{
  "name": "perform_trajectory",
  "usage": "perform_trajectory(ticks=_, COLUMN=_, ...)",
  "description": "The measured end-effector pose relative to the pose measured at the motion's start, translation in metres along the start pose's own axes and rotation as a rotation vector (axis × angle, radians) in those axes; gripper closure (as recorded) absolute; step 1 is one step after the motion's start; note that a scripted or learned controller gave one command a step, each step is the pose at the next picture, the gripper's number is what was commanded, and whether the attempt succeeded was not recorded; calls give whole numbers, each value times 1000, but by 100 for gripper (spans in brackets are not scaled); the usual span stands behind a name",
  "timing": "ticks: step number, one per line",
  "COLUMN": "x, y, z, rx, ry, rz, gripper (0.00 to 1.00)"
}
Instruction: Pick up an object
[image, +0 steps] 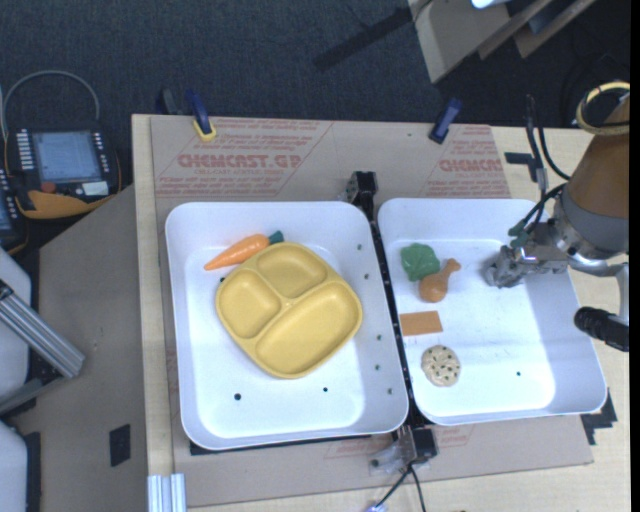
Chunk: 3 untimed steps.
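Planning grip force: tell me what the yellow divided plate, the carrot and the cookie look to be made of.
Yellow plate: likely moulded plastic, with a smooth, soft sheen and uniform colour.
Carrot: seemingly toy plastic or rubber, in flat, even orange.
Cookie: probably a plastic or foam replica, matte with dark specks; too small to be sure.

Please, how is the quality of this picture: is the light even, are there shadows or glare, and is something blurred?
In the camera view the light is bright and even; the white right bin and left bin look slightly washed out, with only soft shadows under the yellow plate. The carrot and cookie are fairly sharp; the gripper is small and slightly blurred.
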<state>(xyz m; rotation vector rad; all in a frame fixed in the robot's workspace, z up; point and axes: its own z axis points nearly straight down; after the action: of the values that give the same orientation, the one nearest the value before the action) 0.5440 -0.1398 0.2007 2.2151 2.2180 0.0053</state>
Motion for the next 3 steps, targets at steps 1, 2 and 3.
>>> perform_trajectory(ticks=1, x=0, y=1, z=-22, rx=2, ry=0, rz=0, gripper=100)
perform_trajectory(ticks=2, x=64, y=-3, z=-25, rx=9, ry=6, rz=-6, gripper=100)
perform_trajectory(ticks=3, x=120, y=-1, z=-35, rx=5, ry=5, rz=-6, gripper=100)
